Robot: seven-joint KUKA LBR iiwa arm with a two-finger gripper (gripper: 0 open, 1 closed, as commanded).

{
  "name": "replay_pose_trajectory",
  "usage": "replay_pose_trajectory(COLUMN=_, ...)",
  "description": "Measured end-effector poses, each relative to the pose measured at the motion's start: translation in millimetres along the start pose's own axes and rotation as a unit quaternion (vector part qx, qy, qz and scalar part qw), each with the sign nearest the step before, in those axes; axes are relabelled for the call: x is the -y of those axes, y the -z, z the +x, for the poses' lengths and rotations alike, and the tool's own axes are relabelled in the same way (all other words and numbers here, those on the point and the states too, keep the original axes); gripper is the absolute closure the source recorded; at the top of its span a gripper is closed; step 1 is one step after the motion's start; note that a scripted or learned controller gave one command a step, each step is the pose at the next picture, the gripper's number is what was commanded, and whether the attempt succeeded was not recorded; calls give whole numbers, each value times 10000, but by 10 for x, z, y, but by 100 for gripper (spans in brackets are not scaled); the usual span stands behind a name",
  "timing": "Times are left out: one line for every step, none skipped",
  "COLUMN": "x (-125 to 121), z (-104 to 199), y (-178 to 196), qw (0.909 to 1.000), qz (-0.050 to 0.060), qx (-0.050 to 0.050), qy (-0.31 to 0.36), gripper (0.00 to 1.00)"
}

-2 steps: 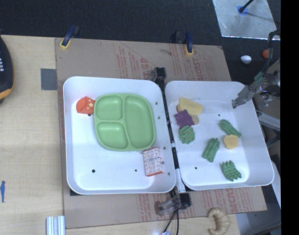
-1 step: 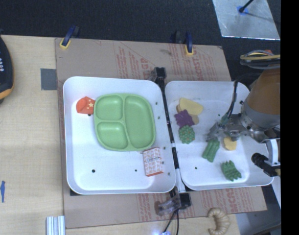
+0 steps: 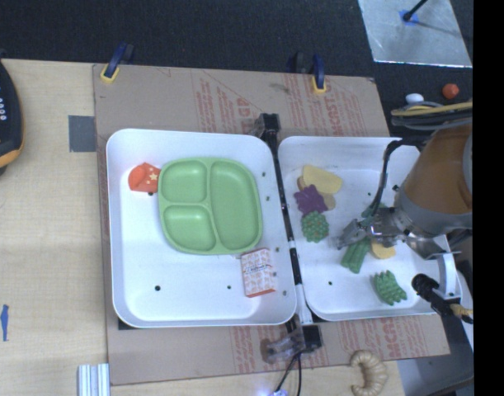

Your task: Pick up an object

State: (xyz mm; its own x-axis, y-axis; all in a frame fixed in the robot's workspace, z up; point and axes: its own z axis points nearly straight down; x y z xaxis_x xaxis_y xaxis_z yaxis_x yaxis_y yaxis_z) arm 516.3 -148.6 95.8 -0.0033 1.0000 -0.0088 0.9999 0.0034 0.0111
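Note:
My gripper (image 3: 355,234) hangs low over the middle of the right bin (image 3: 342,308), reaching in from the right under the grey wrist and orange band. A dark green oblong piece (image 3: 355,256) lies just below it, touching or nearly touching. A small yellow piece (image 3: 384,252) sits right beside that, partly under the wrist. To the left lie a green bumpy piece (image 3: 315,226), a purple piece (image 3: 309,198) and a pale yellow piece (image 3: 321,178). A green ridged piece (image 3: 388,287) lies nearer the front.
The left bin (image 3: 128,295) holds a green divided plate (image 3: 210,205), a red piece (image 3: 143,177) at its back left and a red-and-white packet (image 3: 257,272) near the front right. A black clip (image 3: 270,124) sits between the bins at the back.

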Motion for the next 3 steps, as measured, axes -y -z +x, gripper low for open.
replay_pose_trajectory(x=-22, z=-18, y=129, qw=10000, qz=-10, qx=-3, qy=3, gripper=100)
replay_pose_trajectory(x=-18, z=-15, y=120, qw=10000, qz=-3, qx=-5, qy=3, gripper=0)
replay_pose_trajectory(x=204, z=-163, y=4, qw=10000, qz=-5, qx=-20, qy=18, gripper=0)
